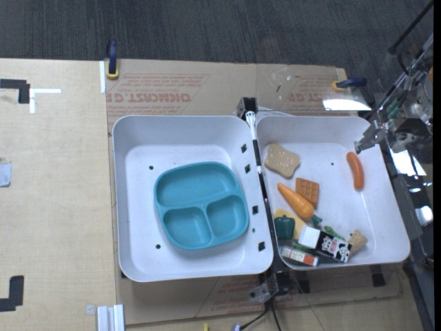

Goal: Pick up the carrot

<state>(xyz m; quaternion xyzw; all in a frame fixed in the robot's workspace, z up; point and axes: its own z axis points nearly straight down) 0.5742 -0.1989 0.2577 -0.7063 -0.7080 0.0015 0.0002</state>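
Rightward bin: carrot [296, 200] slants, tip upper-left.

The scene is evenly and fairly brightly lit from above, with soft, short shadows under the teal tray [201, 205]. Both white bins [131, 185] look slightly washed out, and glare flares on the shiny surface at the right bin's far rim [344, 105]. Detail is soft overall, the small toys mildly blurred.
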